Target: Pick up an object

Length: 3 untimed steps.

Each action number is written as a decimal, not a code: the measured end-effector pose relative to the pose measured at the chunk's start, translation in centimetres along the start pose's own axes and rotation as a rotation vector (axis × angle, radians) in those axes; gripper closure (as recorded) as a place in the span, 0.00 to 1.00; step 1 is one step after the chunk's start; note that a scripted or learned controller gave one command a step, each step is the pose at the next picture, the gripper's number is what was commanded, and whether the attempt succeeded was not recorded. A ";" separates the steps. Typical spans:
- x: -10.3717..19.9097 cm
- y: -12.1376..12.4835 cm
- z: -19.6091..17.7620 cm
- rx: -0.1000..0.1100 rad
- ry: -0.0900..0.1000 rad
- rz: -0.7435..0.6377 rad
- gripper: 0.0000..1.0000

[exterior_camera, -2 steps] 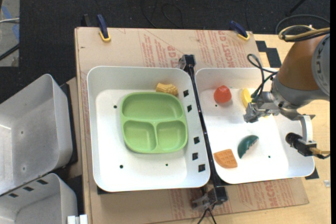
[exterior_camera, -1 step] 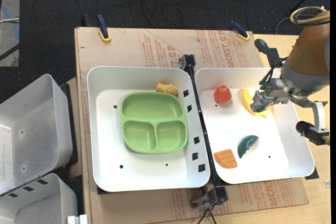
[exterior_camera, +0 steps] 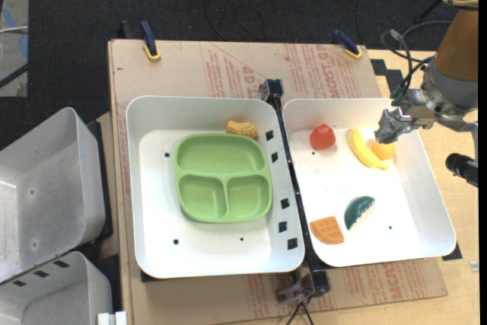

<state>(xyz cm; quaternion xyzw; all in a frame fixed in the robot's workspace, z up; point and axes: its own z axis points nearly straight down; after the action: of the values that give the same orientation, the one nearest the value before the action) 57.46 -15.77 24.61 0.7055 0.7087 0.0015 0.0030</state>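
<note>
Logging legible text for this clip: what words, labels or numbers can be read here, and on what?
Red print on the cardboard sheet under the bins, behind the left bin: upside down and faint, too blurred to read.
Red print on the cardboard's front edge, below the right bin: also blurred, unreadable.
No readable text on the green plate, the banana or the gripper.

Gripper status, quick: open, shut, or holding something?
Gripper: cannot be told. It sits low in the right bin, right at the banana and a small orange piece, with no clear grasp visible.
</note>
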 end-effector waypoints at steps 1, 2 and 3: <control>0.0 0.2 -4.3 0.000 0.000 0.000 1.00; 5.5 0.5 -2.5 0.007 0.003 -0.003 1.00; 11.8 -0.3 -1.6 0.008 0.004 -0.004 1.00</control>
<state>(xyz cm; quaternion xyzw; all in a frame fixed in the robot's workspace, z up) 57.13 -4.02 26.21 0.7040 0.7102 0.0000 -0.0014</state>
